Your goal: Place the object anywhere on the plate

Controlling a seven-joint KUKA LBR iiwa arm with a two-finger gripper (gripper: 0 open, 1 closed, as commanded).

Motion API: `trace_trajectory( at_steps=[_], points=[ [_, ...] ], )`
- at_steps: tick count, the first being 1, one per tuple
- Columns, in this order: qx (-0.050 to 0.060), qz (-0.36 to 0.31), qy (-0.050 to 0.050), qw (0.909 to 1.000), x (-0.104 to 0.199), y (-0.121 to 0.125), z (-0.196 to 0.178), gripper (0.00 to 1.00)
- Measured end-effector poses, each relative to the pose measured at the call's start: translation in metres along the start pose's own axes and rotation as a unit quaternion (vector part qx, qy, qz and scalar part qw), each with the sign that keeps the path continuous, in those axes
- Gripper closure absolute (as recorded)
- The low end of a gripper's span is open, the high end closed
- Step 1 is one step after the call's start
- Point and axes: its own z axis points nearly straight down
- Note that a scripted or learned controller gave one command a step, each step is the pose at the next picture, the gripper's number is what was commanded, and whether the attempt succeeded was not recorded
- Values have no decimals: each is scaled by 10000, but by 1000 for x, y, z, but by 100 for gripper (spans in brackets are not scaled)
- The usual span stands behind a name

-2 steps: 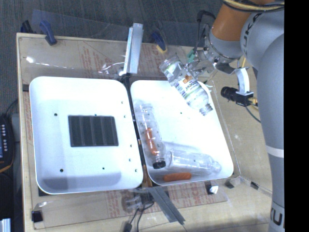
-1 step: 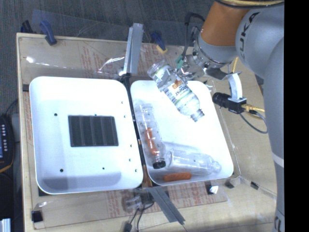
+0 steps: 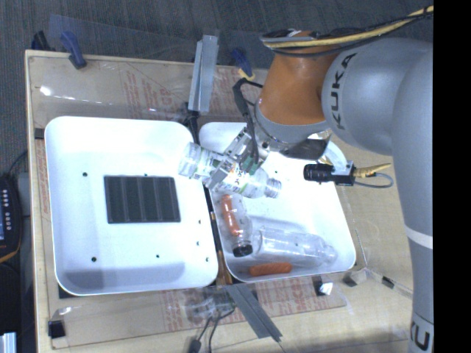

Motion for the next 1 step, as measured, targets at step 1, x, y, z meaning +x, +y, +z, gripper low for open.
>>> trace_trajectory(
  at_steps=[1],
  points=[
    [3, -533, 0, 9986, 52, 40, -10, 100]
  ],
)
